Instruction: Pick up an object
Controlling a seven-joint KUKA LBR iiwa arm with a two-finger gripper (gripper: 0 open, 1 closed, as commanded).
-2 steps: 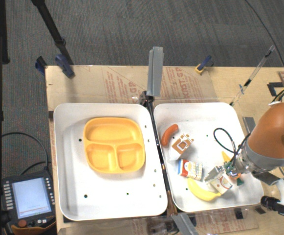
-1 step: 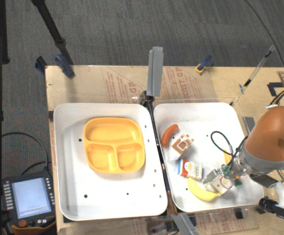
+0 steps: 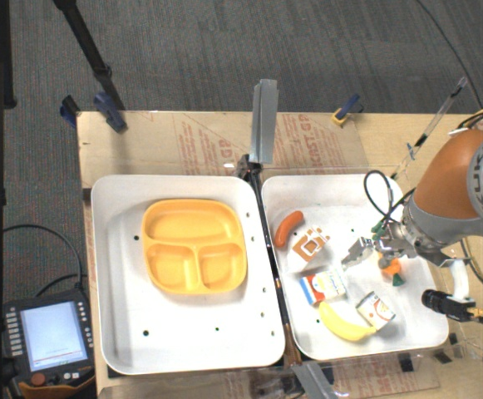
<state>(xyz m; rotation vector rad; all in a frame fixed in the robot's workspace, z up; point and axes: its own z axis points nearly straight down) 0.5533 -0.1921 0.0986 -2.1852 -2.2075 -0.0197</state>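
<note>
My gripper (image 3: 376, 251) hangs low over the right side of the right bin (image 3: 416, 327). A small orange carrot with a green tip (image 3: 391, 267) lies right under or beside it; I cannot tell whether they touch. To the gripper's left lie an orange-and-white box (image 3: 310, 245) and a red sausage (image 3: 288, 227). Below them are a red, white and blue carton (image 3: 324, 286), a yellow banana (image 3: 343, 322) and a small white carton (image 3: 376, 309) leaning on the banana.
A yellow divided plate (image 3: 195, 245) lies in the left bin (image 3: 116, 322). A grey upright post (image 3: 263, 131) stands behind the seam between the bins. Black cables (image 3: 378, 191) loop off the wrist above the right bin.
</note>
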